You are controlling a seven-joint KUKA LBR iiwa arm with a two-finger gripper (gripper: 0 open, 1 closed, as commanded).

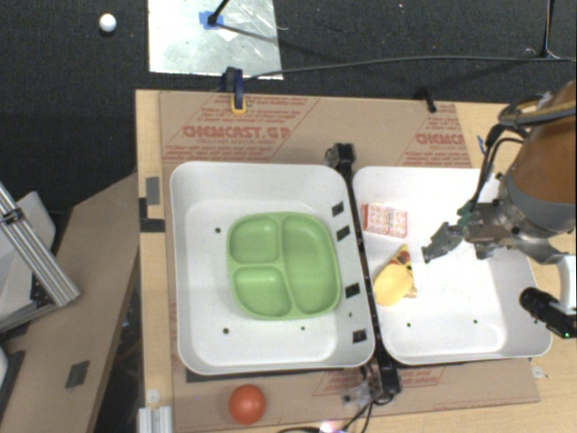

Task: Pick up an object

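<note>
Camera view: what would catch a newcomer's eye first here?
The green divided tray fills the middle of the left bin. In the right bin, a yellow toy lies near the divider with a small red-and-white packet behind it, and the gripper hovers just to their right. An orange ball sits on the bench in front of the left bin.

Two white bins (270,183), lime-green divided tray (284,264), pale yellow toy (394,282) — showing orange-red at its top, pink-and-white patterned packet (385,218), orange-red ball (247,403), tan cardboard (270,124) bearing red lettering, blue-and-yellow clamp (234,88), silvery sheet (212,25) — sitting on black cloth (72,79).
</note>
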